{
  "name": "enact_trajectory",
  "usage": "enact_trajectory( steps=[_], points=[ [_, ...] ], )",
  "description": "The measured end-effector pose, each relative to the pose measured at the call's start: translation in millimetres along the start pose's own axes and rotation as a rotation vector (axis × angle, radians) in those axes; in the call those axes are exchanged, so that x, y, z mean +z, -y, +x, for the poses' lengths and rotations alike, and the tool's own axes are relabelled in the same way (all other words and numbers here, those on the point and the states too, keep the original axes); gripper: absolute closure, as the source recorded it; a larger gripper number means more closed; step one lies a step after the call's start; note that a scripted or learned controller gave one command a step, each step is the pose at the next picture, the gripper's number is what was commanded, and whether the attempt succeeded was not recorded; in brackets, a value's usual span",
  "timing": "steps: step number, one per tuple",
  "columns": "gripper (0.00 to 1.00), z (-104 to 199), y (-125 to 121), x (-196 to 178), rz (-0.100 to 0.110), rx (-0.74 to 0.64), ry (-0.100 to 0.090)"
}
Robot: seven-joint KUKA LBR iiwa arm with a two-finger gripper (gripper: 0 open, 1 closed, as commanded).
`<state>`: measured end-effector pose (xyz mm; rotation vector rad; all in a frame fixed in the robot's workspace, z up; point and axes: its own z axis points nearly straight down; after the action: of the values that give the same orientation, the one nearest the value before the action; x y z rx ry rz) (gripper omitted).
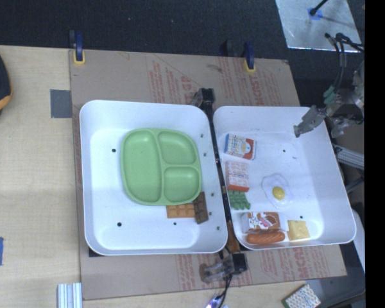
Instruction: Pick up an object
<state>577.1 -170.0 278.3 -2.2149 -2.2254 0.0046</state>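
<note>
Lying in the right bin, several small toy foods were seen along its left and near walls: a carton, a packet, a green piece, a fried egg, a sausage and a cheese slice. All were judged light, stiff and rather slick. The sausage, rounded and narrow, was judged best taken across its middle. The gripper was seen above the bin's far right corner, nothing visibly held; how far the jaws were parted could not be told.
</note>
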Motion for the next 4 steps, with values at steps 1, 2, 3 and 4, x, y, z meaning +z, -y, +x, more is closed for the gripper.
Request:
enact_trajectory(
  steps=[1,2,3,4],
  points=[
    [0.0,42.3,24.2,111.1,0.011,-0.004,-0.004],
    [0.0,78.0,-83.6,145.5,-0.006,-0.006,-0.001],
    [0.0,-5.9,-42.5,185.6,-0.001,0.007,0.001],
    [0.0,55.5,-0.5,184.7,-0.006,0.001,0.009]
  ],
)
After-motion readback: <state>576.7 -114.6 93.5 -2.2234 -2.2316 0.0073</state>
